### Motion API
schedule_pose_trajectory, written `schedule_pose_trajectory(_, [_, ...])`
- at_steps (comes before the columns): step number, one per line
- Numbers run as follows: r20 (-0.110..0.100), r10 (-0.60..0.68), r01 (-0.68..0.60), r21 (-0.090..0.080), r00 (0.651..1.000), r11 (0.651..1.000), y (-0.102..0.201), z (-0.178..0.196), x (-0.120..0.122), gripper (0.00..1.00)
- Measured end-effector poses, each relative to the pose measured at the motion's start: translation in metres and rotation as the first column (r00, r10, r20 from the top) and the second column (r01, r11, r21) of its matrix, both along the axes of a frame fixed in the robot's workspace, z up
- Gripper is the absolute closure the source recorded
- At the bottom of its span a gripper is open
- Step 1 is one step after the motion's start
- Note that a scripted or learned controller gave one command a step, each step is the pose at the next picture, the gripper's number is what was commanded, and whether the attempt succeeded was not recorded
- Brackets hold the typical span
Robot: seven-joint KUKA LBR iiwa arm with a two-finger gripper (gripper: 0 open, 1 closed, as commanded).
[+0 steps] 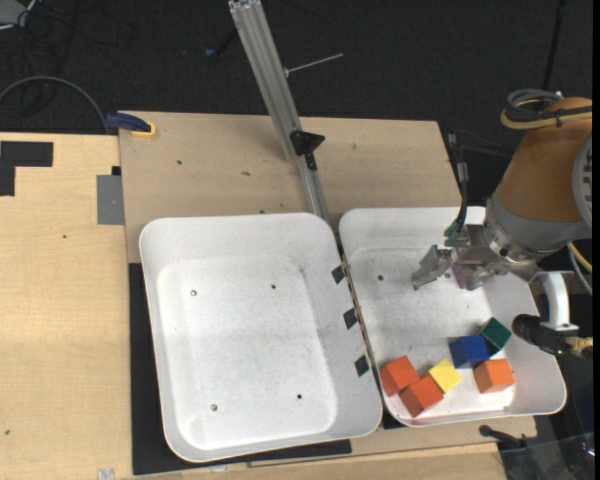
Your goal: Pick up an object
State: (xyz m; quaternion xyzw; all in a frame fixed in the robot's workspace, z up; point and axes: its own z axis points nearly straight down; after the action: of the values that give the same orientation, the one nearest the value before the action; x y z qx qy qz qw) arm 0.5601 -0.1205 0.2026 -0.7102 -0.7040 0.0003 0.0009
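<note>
Several small blocks lie in the near part of the right bin [400,230]: two orange blocks [400,373] [422,395], a yellow block [445,376], a blue block [469,351], a green block [497,334] and another orange block [493,375]. My gripper [448,266] hangs over the middle of that bin, up and to the left of the blocks and apart from them. A small purplish patch [464,275] shows right at the gripper; I cannot tell whether it is a held thing.
The left bin [170,243] lies beside the right one, with black clips [349,317] along the shared edge. A slanted aluminium bar [275,88] rises behind the bins. The grey and orange arm [545,183] covers the right bin's far right corner.
</note>
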Motion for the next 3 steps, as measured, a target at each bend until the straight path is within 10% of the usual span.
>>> schedule_pose_trajectory(3, [0.001, -0.005, 0.005, 0.0, 1.0, 1.0, -0.0002, 0.0, 0.0, 0.0])
